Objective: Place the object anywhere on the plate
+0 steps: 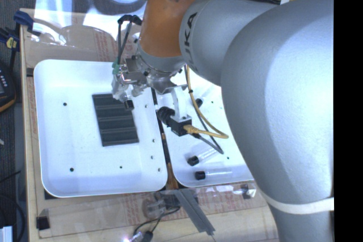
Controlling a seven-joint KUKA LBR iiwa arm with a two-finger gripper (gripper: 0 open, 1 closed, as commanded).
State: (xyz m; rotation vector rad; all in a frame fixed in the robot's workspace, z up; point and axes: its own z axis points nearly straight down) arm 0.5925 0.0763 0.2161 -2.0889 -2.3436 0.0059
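Note:
A dark grey ribbed rectangular plate [115,119] lies flat in the left bin [62,133]. My gripper [124,92] hangs just over the plate's far right corner, under the orange-banded wrist [164,20]. Its tips are small and dark against the plate, and I cannot make out anything held there. In the right bin [182,172] lie a clear tube with a black cap [214,174] and a smaller black-capped clear piece [199,157].
A black block on a yellow cable [174,122] hangs from the arm over the seam between the bins. The large grey arm body [272,93] covers most of the right bin. Clear plastic [54,14] lies beyond the left bin.

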